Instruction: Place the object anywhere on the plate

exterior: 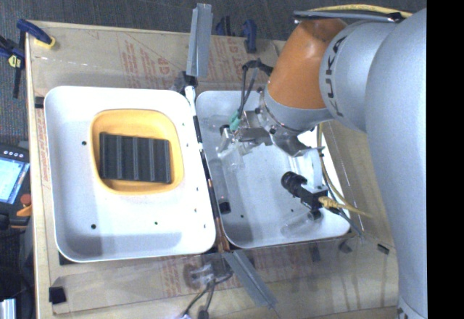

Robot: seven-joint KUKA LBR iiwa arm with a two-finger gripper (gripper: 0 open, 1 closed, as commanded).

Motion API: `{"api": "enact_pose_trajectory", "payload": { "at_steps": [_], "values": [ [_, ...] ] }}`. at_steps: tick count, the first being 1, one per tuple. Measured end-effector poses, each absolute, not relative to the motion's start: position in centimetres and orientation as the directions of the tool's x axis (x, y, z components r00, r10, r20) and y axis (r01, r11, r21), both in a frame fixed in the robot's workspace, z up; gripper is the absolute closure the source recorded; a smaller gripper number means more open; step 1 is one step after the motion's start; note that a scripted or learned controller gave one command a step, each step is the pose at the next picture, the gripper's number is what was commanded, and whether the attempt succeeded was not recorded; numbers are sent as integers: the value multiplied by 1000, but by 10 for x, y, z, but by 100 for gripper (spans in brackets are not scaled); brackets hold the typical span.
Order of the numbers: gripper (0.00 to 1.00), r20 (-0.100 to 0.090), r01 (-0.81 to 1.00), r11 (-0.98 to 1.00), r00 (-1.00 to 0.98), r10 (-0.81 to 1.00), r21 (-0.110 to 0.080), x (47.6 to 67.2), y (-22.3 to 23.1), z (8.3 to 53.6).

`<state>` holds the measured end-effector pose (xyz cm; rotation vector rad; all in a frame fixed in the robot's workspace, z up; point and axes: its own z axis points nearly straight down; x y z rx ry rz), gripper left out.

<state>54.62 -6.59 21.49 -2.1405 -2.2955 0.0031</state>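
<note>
1. Where the thing is: the dark ribbed block (135,158) lies flat in the middle of the yellow plate (109,120), with plate rim showing on all sides. The plate sits in the left bin (72,227).
2. The gripper (235,138) is well to the right of the plate, past the bin wall and low over the right bin (254,227). I can't tell from this angle whether it's released or clenched, and I see nothing held in it.
3. Step in hand: if that block is your object, I'd call the placing done, with the gripper parked off to the plate's right.
4. Next move: probably nothing but lifting clear. If the run does want another go, you'd have to swing left over the bin wall and come down square on the block, which lies low inside the plate's raised rim.
5. Writing: "KUKA" lettering (330,67) runs down the arm (377,107), partly cut off. Above the plate, the bench board (109,56) has faint red print that's too washed out to read.
</note>
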Motion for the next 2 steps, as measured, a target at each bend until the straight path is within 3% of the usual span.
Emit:
{"api": "enact_pose_trajectory", "payload": {
  "at_steps": [1, 2],
  "values": [
    [100, 1, 985, 172, -172, 985, -3, 588, -5, 198],
    [0, 0, 985, 172, -172, 985, -3, 588, -5, 198]
  ]
}}
